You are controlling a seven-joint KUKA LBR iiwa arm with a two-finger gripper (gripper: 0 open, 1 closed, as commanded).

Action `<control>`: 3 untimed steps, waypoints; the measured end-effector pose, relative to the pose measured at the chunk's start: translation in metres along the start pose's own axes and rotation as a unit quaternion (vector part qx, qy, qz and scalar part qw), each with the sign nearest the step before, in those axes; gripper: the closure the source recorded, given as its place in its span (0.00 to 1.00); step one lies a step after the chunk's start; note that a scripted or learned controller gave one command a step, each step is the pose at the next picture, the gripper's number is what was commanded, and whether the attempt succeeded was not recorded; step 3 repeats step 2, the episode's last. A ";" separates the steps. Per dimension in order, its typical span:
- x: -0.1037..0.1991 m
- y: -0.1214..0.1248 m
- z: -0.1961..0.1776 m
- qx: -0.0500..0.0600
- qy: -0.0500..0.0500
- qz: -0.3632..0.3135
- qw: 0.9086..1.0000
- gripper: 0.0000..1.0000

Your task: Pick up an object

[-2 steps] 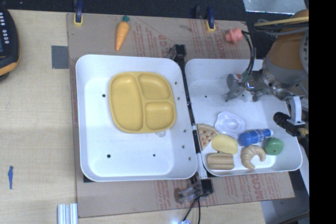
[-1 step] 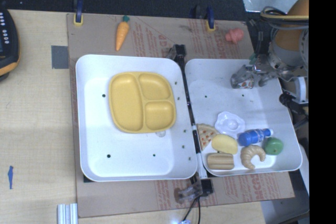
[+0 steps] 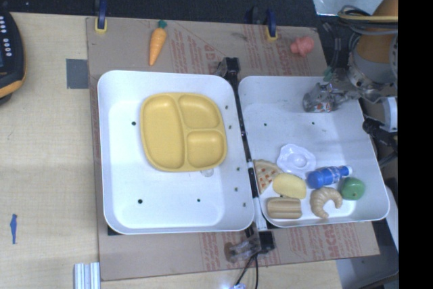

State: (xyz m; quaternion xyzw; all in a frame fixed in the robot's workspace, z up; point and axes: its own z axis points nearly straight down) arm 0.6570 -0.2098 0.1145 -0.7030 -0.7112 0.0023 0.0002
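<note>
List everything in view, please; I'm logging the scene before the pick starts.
bins: 2, white, side by side on the bench
tray: 1, yellow, three compartments, in the left bin
carrot: 1, orange, on the brown board behind the left bin
pink toy: 1, on the board behind the right bin
egg: 1, white, right bin, near part
pizza slice: 1, right bin, near-left corner
lemon: 1, yellow, beside the pizza slice
hot dog: 1, tan, along the near wall
croissant: 1, tan, right of the hot dog
bottle: 1, blue, lying down
green ball: 1, near-right corner
clamps: 2, blue, at the board's far edge
pincer: 1, grey, over the right bin's far part
</note>
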 end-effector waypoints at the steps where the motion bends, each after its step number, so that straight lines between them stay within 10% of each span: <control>1: 0.069 0.001 -0.016 0.000 0.002 0.000 1.000 1.00; 2: 0.161 -0.005 -0.083 -0.004 0.003 -0.001 1.000 1.00; 3: 0.161 -0.005 -0.083 -0.004 0.003 -0.001 1.000 1.00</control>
